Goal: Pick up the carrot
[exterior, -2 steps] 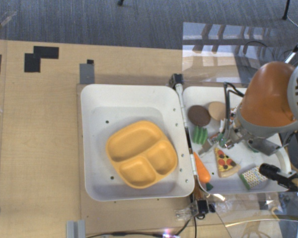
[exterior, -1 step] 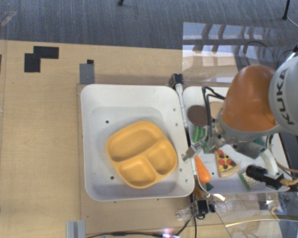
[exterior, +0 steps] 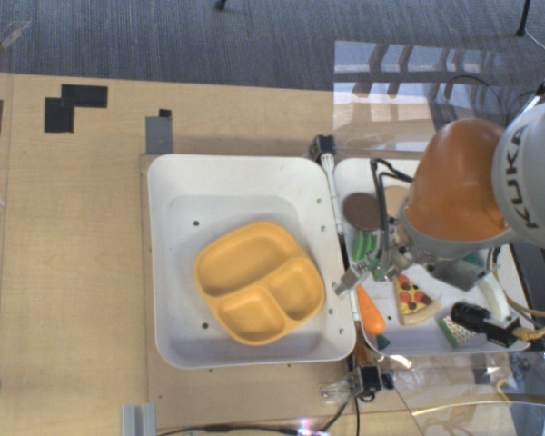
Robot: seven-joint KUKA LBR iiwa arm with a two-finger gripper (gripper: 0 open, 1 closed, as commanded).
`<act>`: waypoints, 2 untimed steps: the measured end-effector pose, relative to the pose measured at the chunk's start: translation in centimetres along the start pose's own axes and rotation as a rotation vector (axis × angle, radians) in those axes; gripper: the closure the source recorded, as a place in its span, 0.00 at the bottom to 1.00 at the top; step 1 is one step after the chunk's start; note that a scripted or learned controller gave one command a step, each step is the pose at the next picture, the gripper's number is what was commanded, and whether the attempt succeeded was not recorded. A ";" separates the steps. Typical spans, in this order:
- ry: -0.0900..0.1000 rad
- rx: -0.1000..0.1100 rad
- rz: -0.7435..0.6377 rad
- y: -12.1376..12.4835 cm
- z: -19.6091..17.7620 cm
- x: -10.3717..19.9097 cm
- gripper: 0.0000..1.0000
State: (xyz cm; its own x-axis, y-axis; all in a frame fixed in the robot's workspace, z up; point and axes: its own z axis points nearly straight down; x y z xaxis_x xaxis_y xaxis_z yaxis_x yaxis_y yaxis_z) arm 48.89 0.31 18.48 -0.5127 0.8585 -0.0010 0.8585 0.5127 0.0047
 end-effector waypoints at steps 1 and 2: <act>0.000 0.000 0.000 0.0 0.0 0.0 0.00; 0.000 0.000 0.000 0.0 0.0 0.0 0.00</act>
State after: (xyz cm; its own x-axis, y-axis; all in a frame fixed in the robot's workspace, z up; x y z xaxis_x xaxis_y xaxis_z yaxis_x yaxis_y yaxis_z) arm 48.89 0.31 18.48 -0.5128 0.8585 -0.0010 0.8585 0.5128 0.0047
